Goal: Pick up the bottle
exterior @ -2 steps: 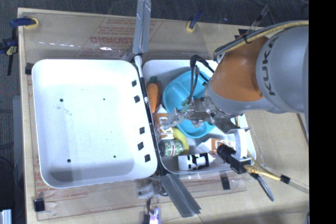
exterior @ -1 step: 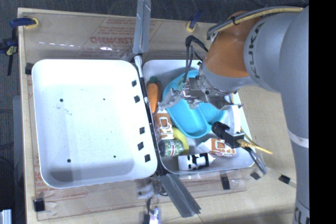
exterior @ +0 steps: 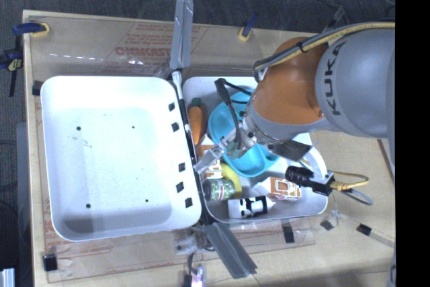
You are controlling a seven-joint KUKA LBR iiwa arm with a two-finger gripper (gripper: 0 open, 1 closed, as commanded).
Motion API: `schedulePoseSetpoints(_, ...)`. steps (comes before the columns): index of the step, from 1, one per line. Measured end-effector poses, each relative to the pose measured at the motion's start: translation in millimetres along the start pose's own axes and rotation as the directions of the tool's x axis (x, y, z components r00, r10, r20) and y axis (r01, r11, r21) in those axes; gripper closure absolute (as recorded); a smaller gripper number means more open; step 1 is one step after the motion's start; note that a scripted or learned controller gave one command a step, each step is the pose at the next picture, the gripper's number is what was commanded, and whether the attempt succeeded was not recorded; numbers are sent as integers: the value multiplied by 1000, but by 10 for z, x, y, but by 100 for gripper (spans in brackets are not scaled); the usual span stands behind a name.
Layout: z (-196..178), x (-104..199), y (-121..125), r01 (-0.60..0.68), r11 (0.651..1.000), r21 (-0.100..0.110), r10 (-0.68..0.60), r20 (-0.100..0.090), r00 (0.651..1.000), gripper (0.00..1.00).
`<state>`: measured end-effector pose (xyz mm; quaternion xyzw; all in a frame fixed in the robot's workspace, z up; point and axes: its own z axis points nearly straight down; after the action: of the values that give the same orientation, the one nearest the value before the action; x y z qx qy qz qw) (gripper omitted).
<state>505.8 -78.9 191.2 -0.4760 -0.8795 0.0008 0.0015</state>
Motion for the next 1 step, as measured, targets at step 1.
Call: schedulePoseSetpoints(1,518,-485,237,-147,989,-26,147,23,989,0)
